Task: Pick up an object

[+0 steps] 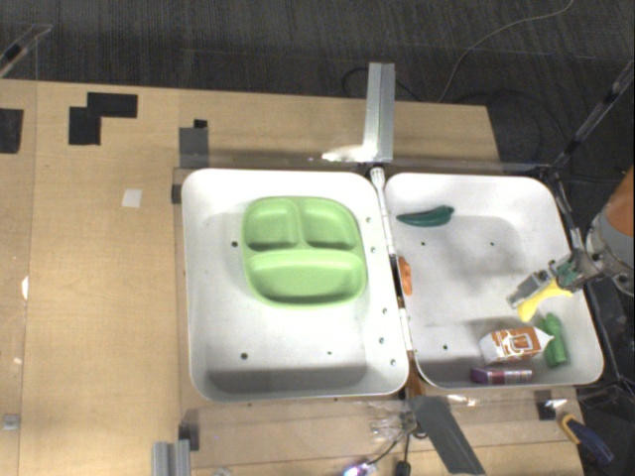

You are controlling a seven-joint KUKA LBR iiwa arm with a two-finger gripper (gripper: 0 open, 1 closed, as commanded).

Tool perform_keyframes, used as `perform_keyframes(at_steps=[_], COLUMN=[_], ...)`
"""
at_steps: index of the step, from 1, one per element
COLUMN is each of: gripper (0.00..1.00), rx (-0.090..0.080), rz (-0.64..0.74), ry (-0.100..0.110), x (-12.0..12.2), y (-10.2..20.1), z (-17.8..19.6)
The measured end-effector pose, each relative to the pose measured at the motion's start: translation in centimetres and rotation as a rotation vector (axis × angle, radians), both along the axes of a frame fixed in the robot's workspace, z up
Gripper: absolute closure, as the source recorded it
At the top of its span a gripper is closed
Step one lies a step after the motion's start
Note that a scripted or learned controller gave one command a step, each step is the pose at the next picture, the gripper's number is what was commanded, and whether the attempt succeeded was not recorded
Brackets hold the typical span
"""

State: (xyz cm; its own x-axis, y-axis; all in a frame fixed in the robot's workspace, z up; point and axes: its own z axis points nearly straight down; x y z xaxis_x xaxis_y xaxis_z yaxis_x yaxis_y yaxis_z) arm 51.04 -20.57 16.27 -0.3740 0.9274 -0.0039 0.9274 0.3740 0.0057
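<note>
Jaws cannot be read at this size: the gripper [541, 291] hangs over the right bin [466, 266], and I cannot tell whether the yellow object [536, 305] at its tip is grasped or just touching. Nearby lie a green piece [553, 337], a small carton [514, 344] and a purple marker [501, 374]. Success likely needs a centred, vertical descent on one item.

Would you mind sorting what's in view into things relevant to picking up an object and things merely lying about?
Relevant: tool; yellow object beside it; green object; small carton; purple marker; dark green piece.

Lying about: green divided tray; left bin.
</note>
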Motion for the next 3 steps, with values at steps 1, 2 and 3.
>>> perform_keyframes(at_steps=[1, 2, 3], gripper=[0.0, 0.0, 0.0], rx=[0.0, 0.0, -0.001], rz=[-0.001, -0.001, -0.121], ry=[0.0, 0.0, -0.007], x=[0.0, 0.0, 0.8], y=[0.0, 0.0, -0.2], z=[0.0, 0.0, -7.2])
